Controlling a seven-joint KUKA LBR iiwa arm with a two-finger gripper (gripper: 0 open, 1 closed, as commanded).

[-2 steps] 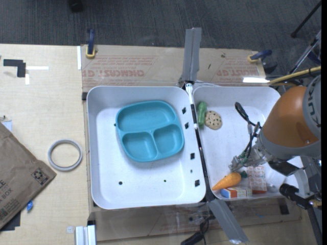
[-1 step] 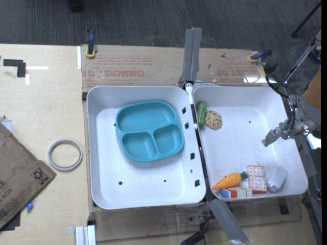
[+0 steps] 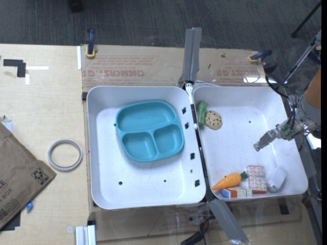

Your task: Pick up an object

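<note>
Camera view: two white bins are seen side by side on the tabletop (image 3: pixel 41 116). The left bin (image 3: pixel 102 182) carries a teal divided plate (image 3: pixel 149 130). The right bin (image 3: pixel 286 111) is where the pickable stuff is found: a green pickle-shaped toy (image 3: pixel 202 113) against the divider with a cookie (image 3: pixel 213 120) touching it, and along the front wall a toy carrot (image 3: pixel 228 180), a small red-and-blue box (image 3: pixel 236 192), a patterned carton (image 3: pixel 256 178) and a pale rounded bottle-like thing (image 3: pixel 277 179) in the corner.

The end effector (image 3: pixel 265 140) is seen above the right half of the right bin, angled down and to the left, over bare floor and well apart from every item. Nothing is held by it; whether it's open or closed honestly can't be told at this resolution.

The carrot is probably the easiest target: likely light, hollow plastic or soft foam, a bit slick, not fragile. It'd best be taken across the thick orange middle, not the tapered tip or leafy end. The catch is that it's crowded by the box and the bin wall, so a slip or a nudge of its neighbours is to be expected. The cookie is flatter and harder to get under.

Off to the left, a tape ring (image 3: pixel 65 154) and a cardboard box (image 3: pixel 20 180) are left on the tabletop.
</note>
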